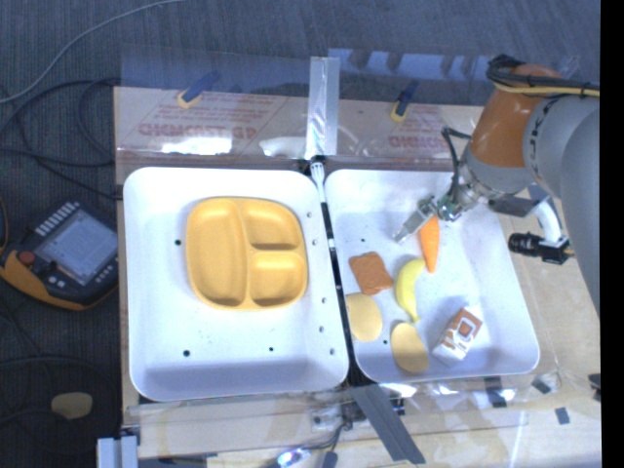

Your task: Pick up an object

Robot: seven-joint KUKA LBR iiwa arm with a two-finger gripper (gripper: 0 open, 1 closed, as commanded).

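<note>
Two shallow white bins are set side by side on the bench. The left bin is occupied by a yellow sectioned tray near its middle. The gripper is lowered into the right bin near its far edge, just beside the top of an orange carrot; whether it is open or closed cannot be told. Nothing is seen held by it. Toward the bin's middle a brown slice and a yellow banana are laid. Near the front edge two pale yellow round pieces and a small white carton are found.
</note>
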